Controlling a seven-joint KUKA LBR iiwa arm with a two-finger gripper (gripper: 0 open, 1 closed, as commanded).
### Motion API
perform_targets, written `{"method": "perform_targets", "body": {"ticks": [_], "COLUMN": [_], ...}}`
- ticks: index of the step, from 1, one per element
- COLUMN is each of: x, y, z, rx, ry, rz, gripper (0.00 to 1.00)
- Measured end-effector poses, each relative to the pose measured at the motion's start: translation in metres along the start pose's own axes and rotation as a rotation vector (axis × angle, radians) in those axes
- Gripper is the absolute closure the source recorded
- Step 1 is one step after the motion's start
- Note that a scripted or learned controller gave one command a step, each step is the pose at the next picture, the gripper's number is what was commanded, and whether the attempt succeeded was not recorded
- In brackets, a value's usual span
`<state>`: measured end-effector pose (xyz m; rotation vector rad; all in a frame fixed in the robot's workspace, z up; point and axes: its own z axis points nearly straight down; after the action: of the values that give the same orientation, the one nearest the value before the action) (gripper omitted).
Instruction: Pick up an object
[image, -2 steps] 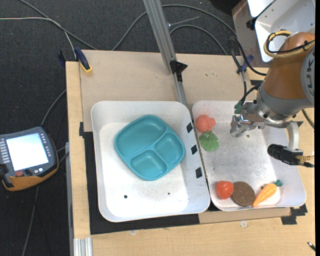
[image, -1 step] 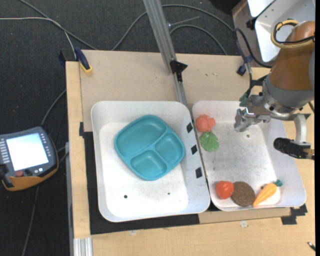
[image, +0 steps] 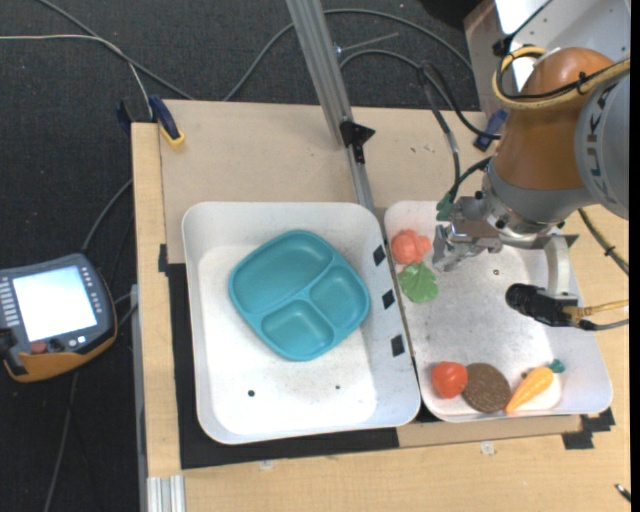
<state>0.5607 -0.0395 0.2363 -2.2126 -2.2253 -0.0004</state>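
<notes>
brown patty (image: 486, 388) between tomato (image: 449, 378) and carrot (image: 531, 388)

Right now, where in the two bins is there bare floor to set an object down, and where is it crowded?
Left bin: bare floor along the near edge, below the teal divided plate. Right bin: an open patch mid-floor, between the green toy and the near-edge row of red tomato, brown disc and carrot. Crowded at the far corner, by the hand and the orange toy.

The plate (image: 298, 306) is blue-green. Both bins (image: 300, 415) are white. One ball (image: 410, 246) is orange-pink, the leafy toy (image: 419, 284) green, the tomato (image: 449, 378) red, the cookie (image: 486, 387) brown, the carrot (image: 531, 387) orange.
</notes>
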Motion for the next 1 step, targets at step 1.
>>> {"method": "perform_targets", "body": {"ticks": [1], "x": [0.0555], "y": [0.0021], "z": [-0.0069], "rx": [-0.004], "ry": [0.0], "rz": [-0.001], "gripper": [1.0]}}
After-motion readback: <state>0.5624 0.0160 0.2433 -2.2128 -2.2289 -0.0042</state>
